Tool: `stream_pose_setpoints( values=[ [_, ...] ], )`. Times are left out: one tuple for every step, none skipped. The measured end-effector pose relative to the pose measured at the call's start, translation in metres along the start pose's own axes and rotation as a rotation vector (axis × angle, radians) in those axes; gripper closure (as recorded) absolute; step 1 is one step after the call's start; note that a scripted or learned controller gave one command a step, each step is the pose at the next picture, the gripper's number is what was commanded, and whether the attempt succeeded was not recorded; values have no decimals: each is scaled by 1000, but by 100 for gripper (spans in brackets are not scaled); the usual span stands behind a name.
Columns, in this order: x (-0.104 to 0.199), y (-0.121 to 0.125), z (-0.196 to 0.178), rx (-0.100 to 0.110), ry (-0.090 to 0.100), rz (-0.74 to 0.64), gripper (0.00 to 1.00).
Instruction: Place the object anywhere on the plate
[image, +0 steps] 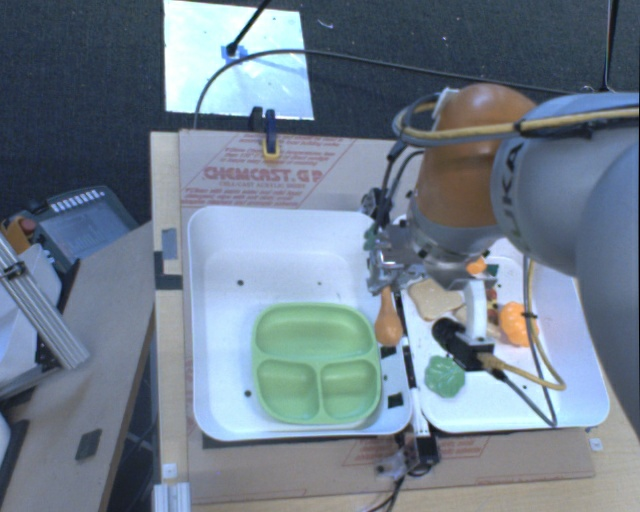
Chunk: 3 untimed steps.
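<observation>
The arm reaches in over the right bin (590, 400) with its orange band (470, 160) high above the bench, and the pincer (386, 285) hangs down right at the seam between the two bins. Directly beneath its tip dangles a long orange object (388, 320), shaped rather like a carrot or a small gourd, upright with its narrow end up at the fingers. It looks pinched there, though the metal around the tip is cluttered, and I cannot tell how wide the fingers stand.

Below and to the left of the pincer lies the green plate (315, 362), a divided one with three compartments, sitting in the left bin (230, 250). The orange object's lower end hangs just beside the plate's right rim, near the upper corner, over the edge between the bins rather than clearly above the plate.

To the right of the pincer, in the right bin, there is a flat tan piece (436, 298), an orange lump (512, 322) and, lower down, a green leafy thing (444, 376).
</observation>
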<state>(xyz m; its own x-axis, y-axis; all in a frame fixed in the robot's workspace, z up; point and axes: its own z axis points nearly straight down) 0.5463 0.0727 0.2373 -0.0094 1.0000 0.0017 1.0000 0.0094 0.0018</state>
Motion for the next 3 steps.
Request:
stream_pose_setpoints(
  values=[
    [54,7,0,0,1,-1,100],
    [76,5,19,3,-1,3,100],
    [75,5,18,2,-1,4,0]
  ],
)
